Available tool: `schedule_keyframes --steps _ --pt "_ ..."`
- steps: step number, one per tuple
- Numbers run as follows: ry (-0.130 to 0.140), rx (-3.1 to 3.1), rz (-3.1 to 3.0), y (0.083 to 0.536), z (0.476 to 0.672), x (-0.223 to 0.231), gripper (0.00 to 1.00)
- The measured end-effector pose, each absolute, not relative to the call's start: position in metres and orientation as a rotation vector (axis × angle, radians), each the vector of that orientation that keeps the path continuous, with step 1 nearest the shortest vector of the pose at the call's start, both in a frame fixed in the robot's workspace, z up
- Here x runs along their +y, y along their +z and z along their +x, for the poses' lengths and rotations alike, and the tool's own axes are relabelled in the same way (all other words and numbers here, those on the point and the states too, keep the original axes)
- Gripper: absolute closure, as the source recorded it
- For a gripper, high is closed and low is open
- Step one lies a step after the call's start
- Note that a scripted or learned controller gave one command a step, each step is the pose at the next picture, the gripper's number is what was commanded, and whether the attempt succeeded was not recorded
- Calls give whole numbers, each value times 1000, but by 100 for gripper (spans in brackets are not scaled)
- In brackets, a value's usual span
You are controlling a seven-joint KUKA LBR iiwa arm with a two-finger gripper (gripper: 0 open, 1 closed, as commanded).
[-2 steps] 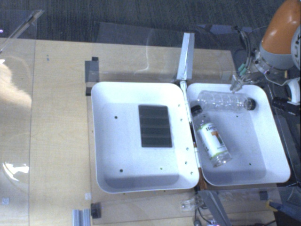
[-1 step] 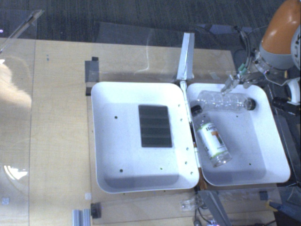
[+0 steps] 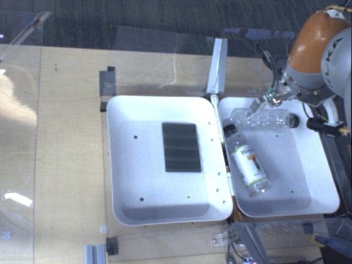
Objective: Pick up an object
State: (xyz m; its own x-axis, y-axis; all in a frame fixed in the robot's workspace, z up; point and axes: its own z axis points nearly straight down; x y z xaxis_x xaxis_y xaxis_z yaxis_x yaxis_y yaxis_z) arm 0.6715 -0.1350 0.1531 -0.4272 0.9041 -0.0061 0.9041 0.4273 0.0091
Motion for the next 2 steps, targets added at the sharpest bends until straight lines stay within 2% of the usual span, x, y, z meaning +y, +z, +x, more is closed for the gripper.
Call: schedule_keyframes --steps 1,2 --pt "2 2602 1723 141 650 -135 0" --pt "13 2453 1897 99 602 -111 0"
